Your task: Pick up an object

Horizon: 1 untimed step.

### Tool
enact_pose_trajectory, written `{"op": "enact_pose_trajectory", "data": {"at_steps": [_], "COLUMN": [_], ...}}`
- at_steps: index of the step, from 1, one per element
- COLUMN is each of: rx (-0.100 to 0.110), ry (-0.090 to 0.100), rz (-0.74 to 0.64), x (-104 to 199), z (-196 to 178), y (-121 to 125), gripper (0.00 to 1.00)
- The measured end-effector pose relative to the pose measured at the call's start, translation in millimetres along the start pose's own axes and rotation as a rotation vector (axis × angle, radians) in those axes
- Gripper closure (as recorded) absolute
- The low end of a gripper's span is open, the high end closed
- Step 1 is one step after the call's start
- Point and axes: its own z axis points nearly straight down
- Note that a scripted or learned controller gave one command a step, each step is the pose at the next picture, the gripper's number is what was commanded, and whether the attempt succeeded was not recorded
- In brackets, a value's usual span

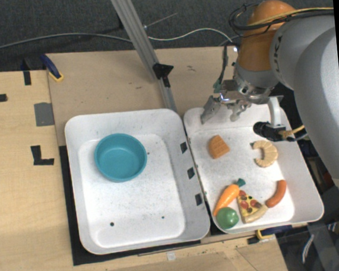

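Resting on a tan bench (20, 194), two white bins (126, 121) sit below spread, empty fingers (222, 112).

Even, bright light; slight softness.

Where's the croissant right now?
The croissant lies in the right bin, near its right wall, above the sausage and right of the bread piece.

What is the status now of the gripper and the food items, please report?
Gripper open, holding nothing, above far rim of right bin. Bread piece nearest, untouched. Croissant, carrot, sausage lie apart; nothing blocking.
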Motion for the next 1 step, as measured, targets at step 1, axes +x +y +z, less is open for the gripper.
{"op": "enact_pose_trajectory", "data": {"at_steps": [1], "rx": [0.000], "ry": [-0.001], "rz": [0.000], "x": [-0.2], "z": [44.7], "y": [2.7], "gripper": [0.00]}}
